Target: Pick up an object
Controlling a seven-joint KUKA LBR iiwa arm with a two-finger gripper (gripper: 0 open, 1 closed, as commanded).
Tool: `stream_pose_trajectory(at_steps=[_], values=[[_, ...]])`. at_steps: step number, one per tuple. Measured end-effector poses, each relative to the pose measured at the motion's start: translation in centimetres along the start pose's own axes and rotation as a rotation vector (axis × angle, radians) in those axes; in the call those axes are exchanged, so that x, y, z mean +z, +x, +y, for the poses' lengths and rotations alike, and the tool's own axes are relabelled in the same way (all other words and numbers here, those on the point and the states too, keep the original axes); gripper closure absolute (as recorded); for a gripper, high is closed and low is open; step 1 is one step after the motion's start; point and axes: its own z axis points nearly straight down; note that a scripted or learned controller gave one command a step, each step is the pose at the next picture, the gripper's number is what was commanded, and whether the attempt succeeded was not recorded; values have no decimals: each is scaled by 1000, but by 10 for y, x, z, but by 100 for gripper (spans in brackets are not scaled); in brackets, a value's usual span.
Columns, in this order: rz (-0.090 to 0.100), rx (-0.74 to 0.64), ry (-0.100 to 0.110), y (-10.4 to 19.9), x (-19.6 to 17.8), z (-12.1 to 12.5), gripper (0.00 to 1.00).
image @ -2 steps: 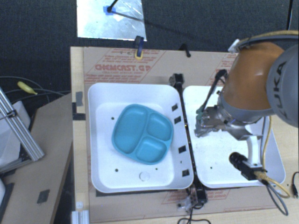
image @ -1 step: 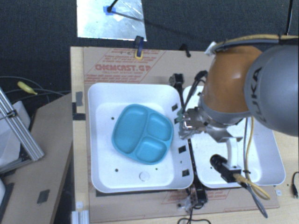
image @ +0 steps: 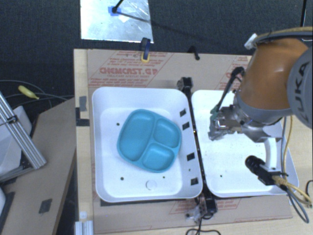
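2 shallow white bins sit side by side on a cardboard sheet [image: 132, 70] printed with red lettering.

Left bin [image: 105, 106]: holds 1 blue plate [image: 148, 139], a rounded tray with 3 compartments, 1 large section on the left side and 2 smaller ones on the right. It lies flat on the bin floor, roughly centred, turned at a slight angle to the bin walls. Nothing touches it.

Right bin [image: 230, 180]: the arm [image: 274, 72] hangs over it, the orange band and grey housing covering most of the upper half. The gripper [image: 219, 126] is at the left part of this bin, near the divider between the 2 bins, low over the white floor. Metal parts are visible at its end, but the fingers cannot be made out from this angle; cannot tell whether it is wide or narrow. Nothing is seen held in it.

Gripper and blue plate are well apart, separated by the bin walls.

A black cylindrical part [image: 259, 169] on the arm projects over the lower right area of the right bin, with cables trailing off beside it.

Beyond the cardboard, a silvery sheet [image: 115, 13] lies on the dark floor.
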Motion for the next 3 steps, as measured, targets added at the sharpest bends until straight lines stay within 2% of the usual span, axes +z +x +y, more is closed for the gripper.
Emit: stream_pose_trajectory(at_steps=[1, 2, 3], values=[[4, -14, 2, 81, -32, -1, 100], [3, 1, -12, 24, -160, 1, 100], [0, -2, 16, 21, -15, -2, 100]])
